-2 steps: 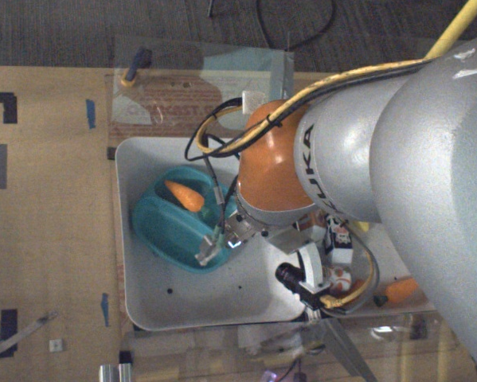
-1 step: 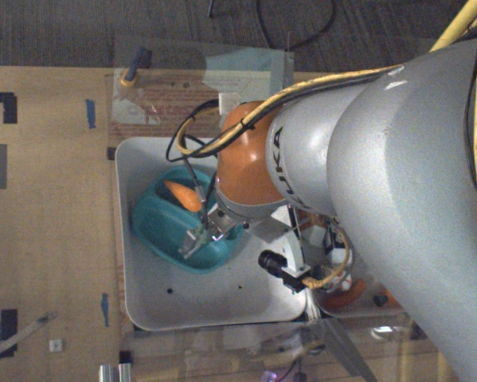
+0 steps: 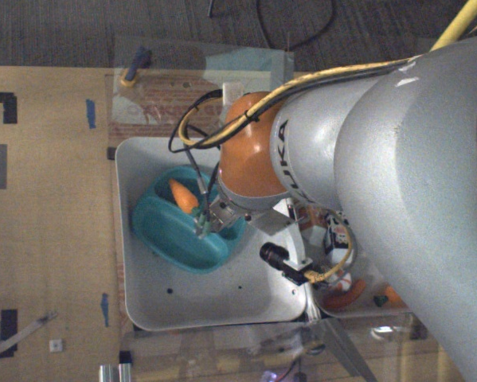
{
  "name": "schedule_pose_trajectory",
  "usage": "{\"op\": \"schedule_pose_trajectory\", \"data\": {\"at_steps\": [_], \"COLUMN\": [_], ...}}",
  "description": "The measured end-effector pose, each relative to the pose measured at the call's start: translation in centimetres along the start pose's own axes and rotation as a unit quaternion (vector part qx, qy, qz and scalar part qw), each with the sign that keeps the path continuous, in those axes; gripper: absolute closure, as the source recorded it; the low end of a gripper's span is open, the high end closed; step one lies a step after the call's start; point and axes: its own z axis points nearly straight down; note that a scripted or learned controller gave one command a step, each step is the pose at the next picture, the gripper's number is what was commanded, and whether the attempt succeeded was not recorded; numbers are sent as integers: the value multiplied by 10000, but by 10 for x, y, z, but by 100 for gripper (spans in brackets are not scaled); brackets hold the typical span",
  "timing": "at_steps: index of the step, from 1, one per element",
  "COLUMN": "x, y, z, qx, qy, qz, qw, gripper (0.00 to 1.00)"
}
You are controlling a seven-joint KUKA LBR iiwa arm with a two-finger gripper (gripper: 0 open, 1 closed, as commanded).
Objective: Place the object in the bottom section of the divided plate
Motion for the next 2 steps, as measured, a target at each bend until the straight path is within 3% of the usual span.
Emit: {"op": "schedule_pose_trajectory", "data": {"at_steps": [1, 2], "x": [-38, -123], "y": [7, -2], "z": [9, -167], "qx": [217, 178], "qy": [170, 37], "qz": [1347, 572], "qw": [9905, 9982], "gripper": [100, 100]}}
